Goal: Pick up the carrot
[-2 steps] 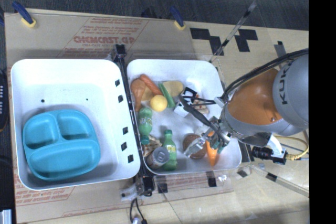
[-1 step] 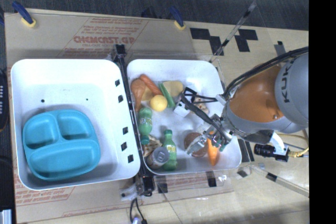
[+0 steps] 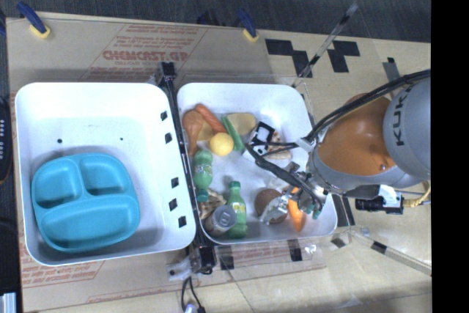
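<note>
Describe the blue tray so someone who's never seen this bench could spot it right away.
Two white bins sit side by side; look in the left bin. The blue tray lies in its near half. It is light blue, with rounded corners and moulded compartments, unlike the jumble of toy food in the right bin.

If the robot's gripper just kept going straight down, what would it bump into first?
Probably the orange carrot right under the gripper, near the right bin's lower corner, though depth is hard to judge from above.
</note>
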Robot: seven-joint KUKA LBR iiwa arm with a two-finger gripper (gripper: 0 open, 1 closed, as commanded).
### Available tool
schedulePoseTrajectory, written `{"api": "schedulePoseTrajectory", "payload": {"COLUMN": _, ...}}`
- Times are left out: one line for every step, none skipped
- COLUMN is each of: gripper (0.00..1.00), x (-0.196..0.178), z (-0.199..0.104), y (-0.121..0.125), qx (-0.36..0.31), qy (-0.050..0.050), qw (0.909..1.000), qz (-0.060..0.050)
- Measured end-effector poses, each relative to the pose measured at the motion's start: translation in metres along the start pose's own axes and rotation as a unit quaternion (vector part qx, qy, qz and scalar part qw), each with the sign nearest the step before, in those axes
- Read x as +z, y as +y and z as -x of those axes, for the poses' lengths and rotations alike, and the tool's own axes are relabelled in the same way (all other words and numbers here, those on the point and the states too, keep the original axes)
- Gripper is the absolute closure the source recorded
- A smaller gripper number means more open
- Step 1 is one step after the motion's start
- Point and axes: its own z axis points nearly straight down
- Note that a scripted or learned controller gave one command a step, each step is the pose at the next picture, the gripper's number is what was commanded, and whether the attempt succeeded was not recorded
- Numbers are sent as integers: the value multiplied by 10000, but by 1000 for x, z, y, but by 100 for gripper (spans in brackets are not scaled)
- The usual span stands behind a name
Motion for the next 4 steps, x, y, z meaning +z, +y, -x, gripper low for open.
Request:
{"api": "schedulePoseTrajectory", "payload": {"gripper": 100, "x": 1, "z": -12, "y": 20, "qx": 166, "qy": -1, "qw": 9999, "qz": 6}}
{"api": "schedulePoseTrajectory", "payload": {"gripper": 100, "x": -39, "z": -27, "y": 47, "qx": 185, "qy": -52, "qw": 9998, "qz": 12}}
{"api": "schedulePoseTrajectory", "payload": {"gripper": 100, "x": -67, "z": 1, "y": -1, "qx": -1315, "qy": -48, "qw": 9913, "qz": -3}}
{"api": "schedulePoseTrajectory", "payload": {"gripper": 100, "x": -75, "z": -8, "y": 14, "qx": -1018, "qy": -41, "qw": 9948, "qz": 1}}
